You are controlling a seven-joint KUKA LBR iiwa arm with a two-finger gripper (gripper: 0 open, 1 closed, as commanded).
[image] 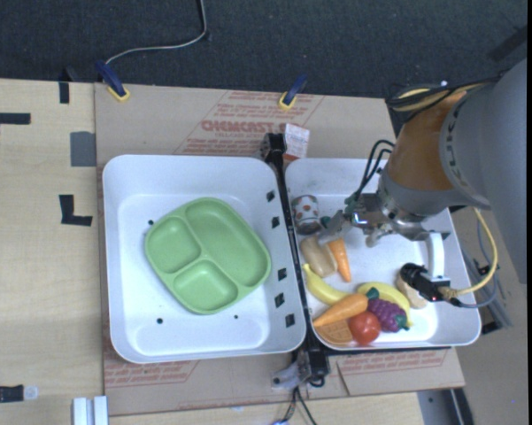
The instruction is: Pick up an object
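In the camera view the gripper (341, 224) hangs low in the right bin (456, 330), whether open or closed I cannot tell, with a small carrot (339, 258) and a beige piece (318, 255) just below it.

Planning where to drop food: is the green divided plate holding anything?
Empty: the green plate in the left bin shows three bare compartments.

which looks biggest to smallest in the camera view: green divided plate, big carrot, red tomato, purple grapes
1. green divided plate
2. big carrot
3. red tomato and purple grapes: they look about alike, so no ranking between them.
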